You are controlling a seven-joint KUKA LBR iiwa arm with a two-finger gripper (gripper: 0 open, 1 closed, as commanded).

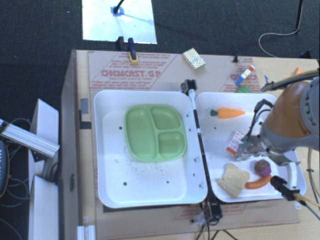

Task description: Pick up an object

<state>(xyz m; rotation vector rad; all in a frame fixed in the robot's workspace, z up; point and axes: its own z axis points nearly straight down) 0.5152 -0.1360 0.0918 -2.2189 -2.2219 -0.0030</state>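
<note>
- The gripper [248,150] hangs low inside the right bin [220,129], on the arm [295,115] reaching in from the right. Whether its jaws are open or closed I cannot tell; they are too small and blurred.
- Just beside the jaws, on their left, lies a small red and white packet [235,143]. It looks the likeliest thing to be picked, being nearest, though no contact is visible.
- Below the jaws a slice of bread [232,179] rests on the bin floor, with a sausage [258,183] and a dark purple ball [262,167] to the lower right.
- Above the jaws, well apart, lies a carrot [228,113].
- Far left of the jaws, in the left bin [107,134], sits a green divided plate [155,133], likely just a spare item.
- Judging by this, the pick is not yet done.
</note>
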